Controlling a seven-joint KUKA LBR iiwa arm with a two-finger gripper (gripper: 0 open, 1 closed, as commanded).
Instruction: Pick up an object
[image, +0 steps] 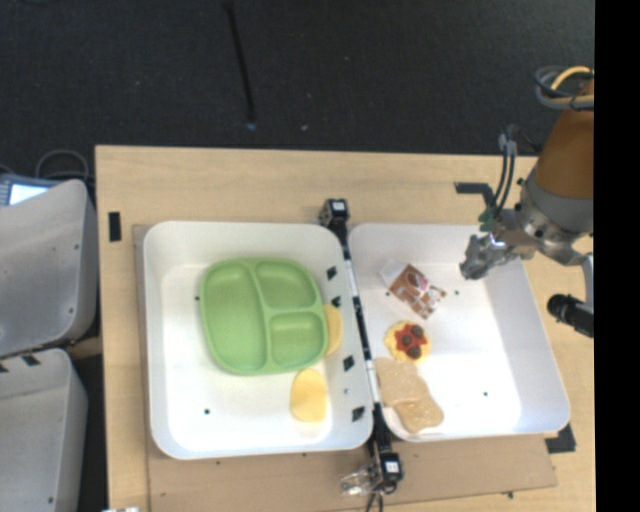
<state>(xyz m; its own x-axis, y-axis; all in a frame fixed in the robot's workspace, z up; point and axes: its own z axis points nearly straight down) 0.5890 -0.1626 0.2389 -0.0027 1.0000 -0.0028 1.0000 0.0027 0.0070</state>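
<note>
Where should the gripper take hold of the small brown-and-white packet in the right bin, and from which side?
Across the narrow width of the packet, descending from above: it lies flat, slanted, apart from the other items. The gripper hovers to its right.

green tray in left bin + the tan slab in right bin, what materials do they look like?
Green tray: probably moulded plastic, matte to semi-gloss; one even colour, rounded corners, three smooth pressed compartments.
Tan slab: looks like toy bread, likely foam or soft plastic; dull, speckled beige surface with no shine. Too small to be sure.
</note>
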